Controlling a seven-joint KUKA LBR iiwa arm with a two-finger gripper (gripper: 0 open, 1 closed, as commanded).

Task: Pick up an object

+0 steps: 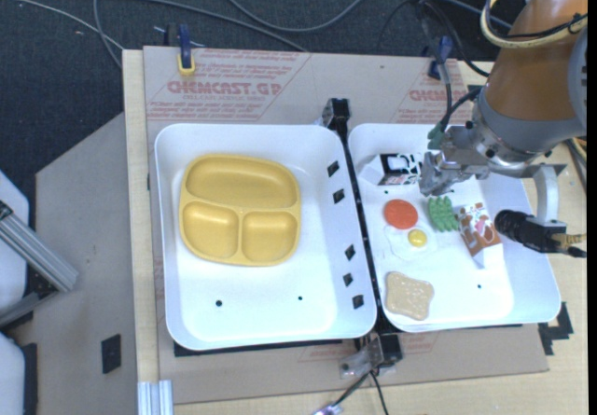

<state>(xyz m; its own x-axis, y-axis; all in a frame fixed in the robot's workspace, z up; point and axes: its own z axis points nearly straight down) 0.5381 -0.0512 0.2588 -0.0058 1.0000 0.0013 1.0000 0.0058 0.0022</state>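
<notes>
**Position.** The tool [437, 182] stands over the upper middle of the right-hand shallow white bin [499, 297]. From this angle it cannot be told whether it is open or closed. Nothing is seen gripped.

**Candidate objects.**
- A small green knobbly toy piece [441, 214] lies just below the tool in the frame and is the nearest pick.
- Left of it lie a flat red plastic disc [401, 214] and a white toy fried egg with a yellow yolk [415, 238], close together.
- Close on its right is a brown-and-red printed packet [478, 227].
- A tan toy bread slice [409, 296] sits at the bin's lower left, well apart.

The left-hand white bin [261, 306] holds a yellow divided plastic plate [241, 208].

**Risks, as judged.**
- The green piece and the packet are crowded, so a descent slightly to the right could nudge both or catch the packet's edge.
- The disc and the egg look flat, and a closing tool may slide over them.

**Obscured.**
- The tool's tip is masked by the wrist above it.
- A black-and-white printed card [399, 168] at the bin's upper left is partly covered, and its markings are unreadable.
- The packet's print is too small to make out.
</notes>
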